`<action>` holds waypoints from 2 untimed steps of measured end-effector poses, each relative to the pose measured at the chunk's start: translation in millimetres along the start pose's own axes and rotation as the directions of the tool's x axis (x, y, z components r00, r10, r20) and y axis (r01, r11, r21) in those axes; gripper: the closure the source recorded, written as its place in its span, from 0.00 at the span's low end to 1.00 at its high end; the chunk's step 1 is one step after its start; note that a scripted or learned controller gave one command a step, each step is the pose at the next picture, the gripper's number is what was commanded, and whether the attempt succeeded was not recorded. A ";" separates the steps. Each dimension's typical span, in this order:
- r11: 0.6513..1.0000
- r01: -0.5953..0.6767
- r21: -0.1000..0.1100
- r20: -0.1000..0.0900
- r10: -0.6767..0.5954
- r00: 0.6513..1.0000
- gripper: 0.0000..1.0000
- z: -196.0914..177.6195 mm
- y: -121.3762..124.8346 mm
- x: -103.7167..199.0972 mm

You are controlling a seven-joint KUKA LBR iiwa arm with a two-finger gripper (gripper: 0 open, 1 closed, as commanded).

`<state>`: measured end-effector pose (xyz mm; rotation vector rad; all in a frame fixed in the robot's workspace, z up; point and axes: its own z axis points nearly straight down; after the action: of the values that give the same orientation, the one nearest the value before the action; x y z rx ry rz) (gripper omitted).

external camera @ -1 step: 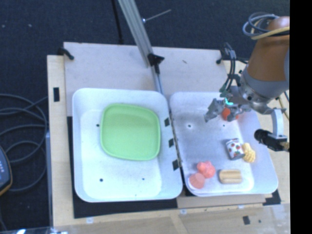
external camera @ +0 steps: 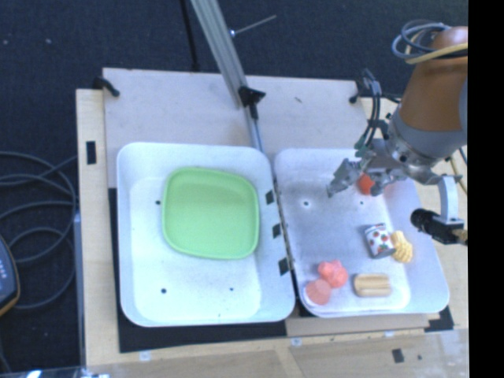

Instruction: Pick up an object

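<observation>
While the two-finger jaws (external camera: pixel 361 179) appear clenched on a small orange-red round object (external camera: pixel 365 184) over the right shallow white bin (external camera: pixel 315 211), though shadow blurs contact, lift straight and slowly, clear of the toy foods lying below-right.

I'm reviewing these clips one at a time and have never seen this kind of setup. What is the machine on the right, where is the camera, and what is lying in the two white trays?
One camera looks down on the bench at a slant. The grey and orange machine is a robot arm reaching in from the right; its gripper hangs over the right bin. A small orange-red object sits right by the gripper; whether it is held is unclear. Nearer the front of that bin lie a small patterned box, a yellow toy, a pink toy, a pink round piece and a tan bun-like toy. The left bin holds a green plate.
</observation>
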<state>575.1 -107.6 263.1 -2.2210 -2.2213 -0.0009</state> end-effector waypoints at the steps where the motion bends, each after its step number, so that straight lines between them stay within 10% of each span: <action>1: 1.000 -0.001 0.005 0.001 0.001 1.000 0.00 62.1 0.5 -3.2; 2: 1.000 -0.002 0.004 0.001 0.002 1.000 0.00 110.2 -7.5 -10.1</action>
<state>567.6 -117.6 152.8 -2.2215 -2.2183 0.0040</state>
